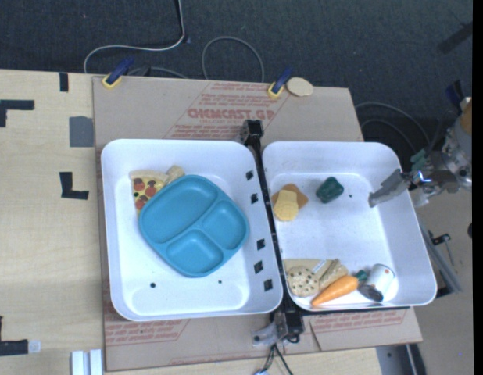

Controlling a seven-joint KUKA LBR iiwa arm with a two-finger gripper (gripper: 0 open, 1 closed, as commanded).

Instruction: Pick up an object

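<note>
1. While the arm reaches in from the right, its pincer (380, 196) hangs at the right wall of the right bin (406, 233), and I cannot tell whether it is released or clenched; nothing shows in its grip.
2. Nearest to it lies a dark green block (330, 189) on bare bin floor, well clear of the walls. Further left, a yellow-brown bread roll (288, 203) sits close to the divider between the bins.
3. Along the front wall of the same bin lie a cookie (302, 280), a carrot (336, 289) and a small white-and-grey item (378, 280), all crowded together, the carrot touching its neighbours.
4. Beside it, the left bin (120, 233) carries a blue divided plate (194, 224), with a pizza slice (147, 186) partly tucked under the plate's far edge.
5. By my judgement the step in hand is the approach: nothing is lifted yet. The green block looks the easiest target, standing alone and near. The next move calls for travelling left over it, descending with jaws spread, then closing squarely.
</note>
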